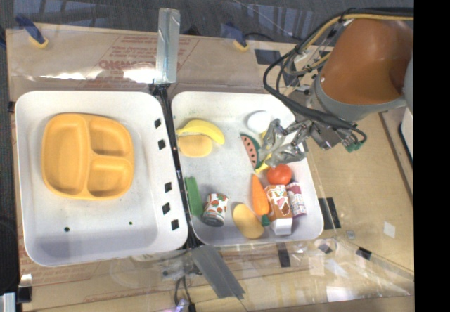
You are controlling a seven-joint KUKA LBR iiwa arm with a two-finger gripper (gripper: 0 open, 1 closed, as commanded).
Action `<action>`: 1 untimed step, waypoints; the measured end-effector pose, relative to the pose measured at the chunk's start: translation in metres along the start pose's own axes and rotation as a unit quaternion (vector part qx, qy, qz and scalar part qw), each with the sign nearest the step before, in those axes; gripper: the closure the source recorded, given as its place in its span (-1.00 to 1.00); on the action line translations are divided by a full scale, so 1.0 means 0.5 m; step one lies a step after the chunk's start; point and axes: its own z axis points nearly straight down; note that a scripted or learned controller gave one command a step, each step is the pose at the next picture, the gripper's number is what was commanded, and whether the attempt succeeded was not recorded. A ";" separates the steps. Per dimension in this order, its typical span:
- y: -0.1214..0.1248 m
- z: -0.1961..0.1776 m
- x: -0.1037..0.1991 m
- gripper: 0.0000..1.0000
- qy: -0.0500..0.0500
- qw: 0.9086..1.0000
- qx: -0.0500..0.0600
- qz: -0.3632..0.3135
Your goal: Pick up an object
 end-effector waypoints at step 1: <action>-0.080 0.292 0.033 1.00 0.003 0.995 -0.005 -0.097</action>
